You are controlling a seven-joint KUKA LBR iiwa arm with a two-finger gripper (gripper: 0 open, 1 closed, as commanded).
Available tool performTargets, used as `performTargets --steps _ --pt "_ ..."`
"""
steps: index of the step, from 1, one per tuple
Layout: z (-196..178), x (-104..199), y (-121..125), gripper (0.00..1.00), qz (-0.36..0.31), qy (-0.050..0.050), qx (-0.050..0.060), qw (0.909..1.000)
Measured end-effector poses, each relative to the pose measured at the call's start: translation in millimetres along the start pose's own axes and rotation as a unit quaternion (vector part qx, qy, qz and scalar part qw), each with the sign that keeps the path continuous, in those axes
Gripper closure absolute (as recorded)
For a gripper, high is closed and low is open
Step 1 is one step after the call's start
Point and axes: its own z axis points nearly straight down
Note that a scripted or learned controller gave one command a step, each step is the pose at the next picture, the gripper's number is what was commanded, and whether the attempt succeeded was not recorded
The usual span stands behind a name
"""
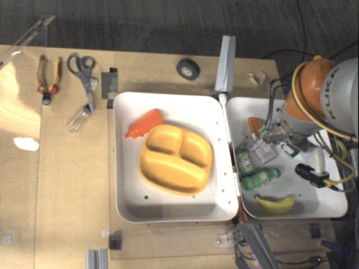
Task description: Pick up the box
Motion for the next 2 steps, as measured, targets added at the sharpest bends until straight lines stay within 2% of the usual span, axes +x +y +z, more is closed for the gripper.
performTargets --steps 1,2 --pt "-12 0 3 1.0 -0.001 -0.002 -0.004 1.0" --pt "-122 54 11 1.0 0.003 0.001 0.001 1.0"
